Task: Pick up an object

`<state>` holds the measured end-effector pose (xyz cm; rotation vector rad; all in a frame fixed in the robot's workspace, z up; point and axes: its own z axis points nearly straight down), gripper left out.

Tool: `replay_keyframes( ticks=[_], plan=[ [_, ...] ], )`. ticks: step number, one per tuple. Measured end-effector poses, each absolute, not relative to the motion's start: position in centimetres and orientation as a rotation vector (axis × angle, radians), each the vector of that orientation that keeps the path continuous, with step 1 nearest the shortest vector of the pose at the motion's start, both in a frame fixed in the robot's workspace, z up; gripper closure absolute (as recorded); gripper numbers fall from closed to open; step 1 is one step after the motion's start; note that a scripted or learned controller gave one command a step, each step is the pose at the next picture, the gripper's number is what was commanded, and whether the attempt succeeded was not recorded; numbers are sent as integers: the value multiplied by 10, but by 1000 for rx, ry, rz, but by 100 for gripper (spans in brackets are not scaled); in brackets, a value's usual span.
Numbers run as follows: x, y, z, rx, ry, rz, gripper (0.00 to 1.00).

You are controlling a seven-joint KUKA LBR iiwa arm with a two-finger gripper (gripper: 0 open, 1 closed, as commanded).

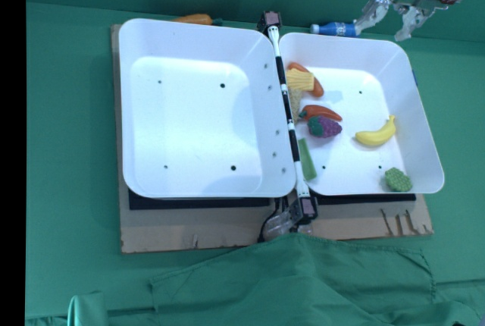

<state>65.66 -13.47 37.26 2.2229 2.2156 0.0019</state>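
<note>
My gripper [389, 23] hangs at the top right, above the far rim of the right bin [424, 135], its two fingers spread open with nothing between them. In the right bin lie a yellow banana [377, 135], a red pepper [319, 112], a purple grape bunch [324, 127], a green stick [306, 159], a green bumpy piece [397, 180], and an orange and yellow piece [301, 79] by the divider. A small blue bottle [336, 29] lies behind the bin, just left of the gripper.
The left bin [132, 105] stands beside the right one, with a black and white divider bar [286, 108] between them. An orange carrot-like item [193, 19] lies behind the left bin. Cardboard [189, 230] underlies both bins; rumpled green cloth [303, 283] covers the front.
</note>
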Motion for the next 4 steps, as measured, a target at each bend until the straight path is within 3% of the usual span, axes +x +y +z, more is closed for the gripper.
replay_keyframes(
  ticks=[1, 3, 4],
  plan=[
    [657, -135, 373, 2223, 2216, 2, 0],
    [667, -147, 287, 2226, 2216, -5, 0],
    [661, -145, 229, 2225, 2218, -4, 0]
  ],
)
